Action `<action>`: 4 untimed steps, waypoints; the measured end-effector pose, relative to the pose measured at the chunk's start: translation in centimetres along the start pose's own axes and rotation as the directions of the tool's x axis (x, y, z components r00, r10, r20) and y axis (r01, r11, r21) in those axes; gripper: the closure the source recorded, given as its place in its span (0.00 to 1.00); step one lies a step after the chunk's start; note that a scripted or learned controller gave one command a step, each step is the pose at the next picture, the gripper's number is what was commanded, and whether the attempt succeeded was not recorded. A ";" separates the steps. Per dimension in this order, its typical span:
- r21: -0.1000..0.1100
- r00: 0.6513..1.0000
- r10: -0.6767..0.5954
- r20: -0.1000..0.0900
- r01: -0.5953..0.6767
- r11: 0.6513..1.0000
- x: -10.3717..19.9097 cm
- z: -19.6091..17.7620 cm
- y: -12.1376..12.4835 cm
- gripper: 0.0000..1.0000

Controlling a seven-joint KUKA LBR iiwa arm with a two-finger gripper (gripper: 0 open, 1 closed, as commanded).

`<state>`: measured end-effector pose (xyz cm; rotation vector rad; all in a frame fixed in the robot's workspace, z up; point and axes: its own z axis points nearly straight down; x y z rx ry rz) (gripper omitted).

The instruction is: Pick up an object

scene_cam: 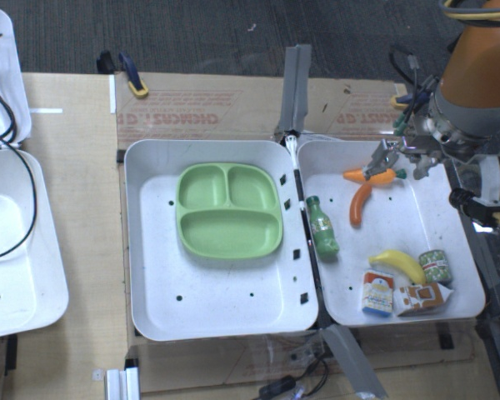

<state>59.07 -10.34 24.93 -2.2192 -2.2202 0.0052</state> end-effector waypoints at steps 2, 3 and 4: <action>-0.003 0.994 0.108 0.000 -0.108 0.994 -2.2 15.7 5.0 0.00; -0.004 0.994 0.111 0.000 -0.111 0.994 -2.3 14.8 5.1 1.00; -0.004 1.000 0.010 0.000 -0.010 1.000 0.7 3.7 3.8 1.00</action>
